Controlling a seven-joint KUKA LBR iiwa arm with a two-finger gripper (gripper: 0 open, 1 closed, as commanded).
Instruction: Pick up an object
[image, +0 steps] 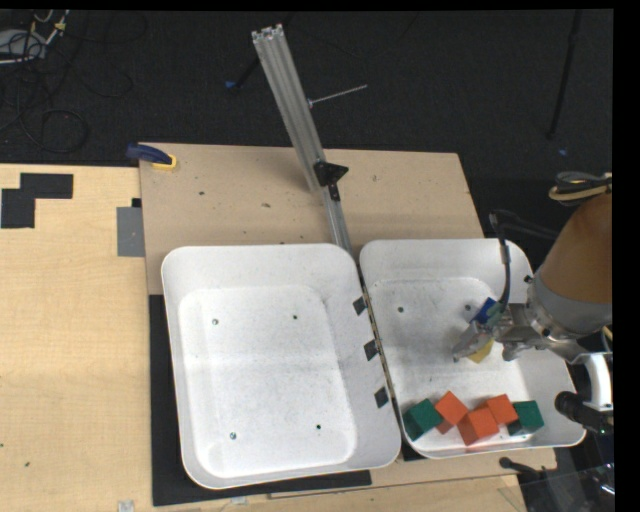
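Now my claw (478, 338) hangs low in the right bin (430, 270), by a blue and yellow thing (485, 325); I cannot tell its grip or which way that thing points.

Pale wooden bench (60, 330), dark floor (450, 80), slanting aluminium rail (290, 100)

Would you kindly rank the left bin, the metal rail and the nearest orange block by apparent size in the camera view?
1. Left bin, by far the largest.
2. Metal rail, long but thin; it stands farther from the camera, so its true size is unsure.
3. Orange block, smallest, lying in the right bin.
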